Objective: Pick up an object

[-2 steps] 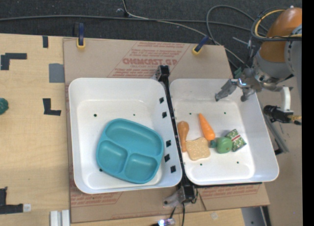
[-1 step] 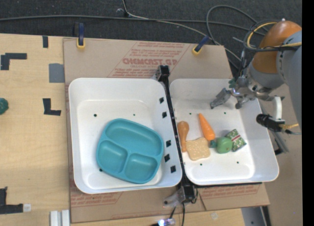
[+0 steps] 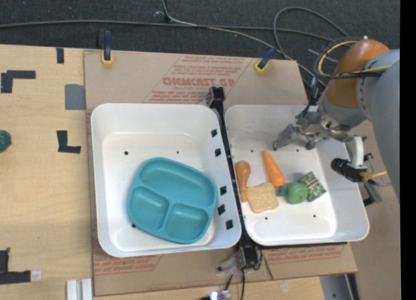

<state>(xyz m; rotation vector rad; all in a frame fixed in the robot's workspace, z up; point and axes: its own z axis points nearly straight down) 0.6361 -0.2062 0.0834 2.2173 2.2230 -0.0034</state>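
Observation:
My gripper (image 3: 296,142) hangs over the back of the right bin (image 3: 348,227), open, its fingers spread with nothing between them. In front of it lie an orange carrot (image 3: 273,168), a tan bread stick (image 3: 242,178), a slice of toast (image 3: 262,198), a round green item (image 3: 296,192) and a green packet (image 3: 313,185). The carrot's upper tip is a short way below and left of the fingertips, apart from them. All these things rest on the bin floor.
The left bin (image 3: 107,129) holds a teal divided plate (image 3: 172,199). A black divider (image 3: 224,162) runs between the bins. The arm's wrist and cables (image 3: 351,97) fill the right bin's far right side. Clamps (image 3: 106,54) hold the cardboard at the back.

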